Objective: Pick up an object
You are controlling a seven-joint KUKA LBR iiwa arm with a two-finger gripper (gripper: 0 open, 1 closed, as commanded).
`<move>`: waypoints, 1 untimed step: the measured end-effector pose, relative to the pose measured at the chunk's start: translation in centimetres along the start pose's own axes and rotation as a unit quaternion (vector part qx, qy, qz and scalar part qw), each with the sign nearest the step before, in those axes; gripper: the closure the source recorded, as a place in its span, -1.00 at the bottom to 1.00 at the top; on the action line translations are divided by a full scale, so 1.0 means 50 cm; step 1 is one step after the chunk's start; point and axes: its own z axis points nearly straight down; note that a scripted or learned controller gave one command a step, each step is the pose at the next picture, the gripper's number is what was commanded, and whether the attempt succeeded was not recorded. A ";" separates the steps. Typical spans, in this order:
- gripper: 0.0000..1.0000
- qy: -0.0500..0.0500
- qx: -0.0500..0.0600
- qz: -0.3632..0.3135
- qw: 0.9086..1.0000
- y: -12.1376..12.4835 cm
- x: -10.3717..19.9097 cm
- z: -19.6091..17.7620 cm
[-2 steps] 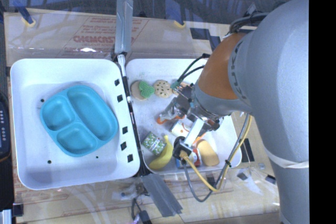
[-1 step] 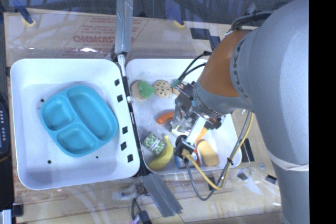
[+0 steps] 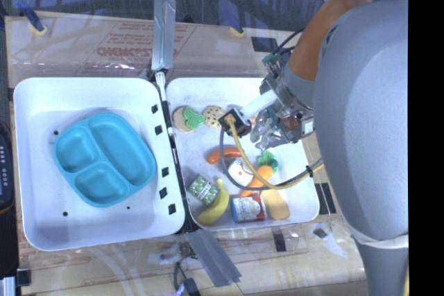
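Approach stage of the pick: grey gripper (image 3: 267, 135) hung over the right-hand shallow white bin (image 3: 291, 90), finger state impossible to tell. Candidate objects lay toward six o'clock, notably the orange plastic carrot (image 3: 262, 171); next move probably required descent onto one.

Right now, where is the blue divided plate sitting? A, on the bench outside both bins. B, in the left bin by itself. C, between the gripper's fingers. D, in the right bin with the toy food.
B: the blue divided plate lies flat in the left bin, while the toy food such as the banana sits in the right bin, where the gripper hovers.
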 end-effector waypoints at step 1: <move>1.00 0.001 -0.001 -0.151 0.988 -0.085 0.099 -0.164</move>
